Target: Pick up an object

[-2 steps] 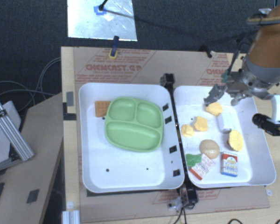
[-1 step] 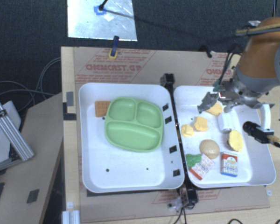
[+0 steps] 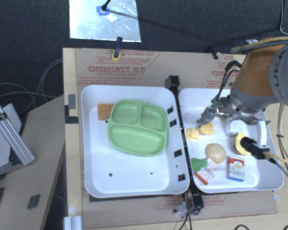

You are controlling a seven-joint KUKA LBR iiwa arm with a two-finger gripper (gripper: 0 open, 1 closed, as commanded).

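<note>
In the right bin point(image 3: 273, 176), the gripper point(image 3: 207, 116) hung just above a yellow piece point(image 3: 207, 128); finger state couldn't be told. A red-white carton point(image 3: 235, 169) lay near the front, print unreadable. Bench sheet point(image 3: 134, 66) read "CHEMCAST GP"; green divided plate point(image 3: 137, 127) sat in left bin point(image 3: 93, 176).

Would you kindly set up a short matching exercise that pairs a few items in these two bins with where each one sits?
Things:
1. green divided plate
2. orange cracker
3. round bun
4. small red and white carton

Places:
A. right bin, near its front right corner
B. left bin, partly under the plate's left edge
C. middle of the left bin
D. right bin, middle

Pairs: 1-C, 2-B, 3-D, 4-A
</note>
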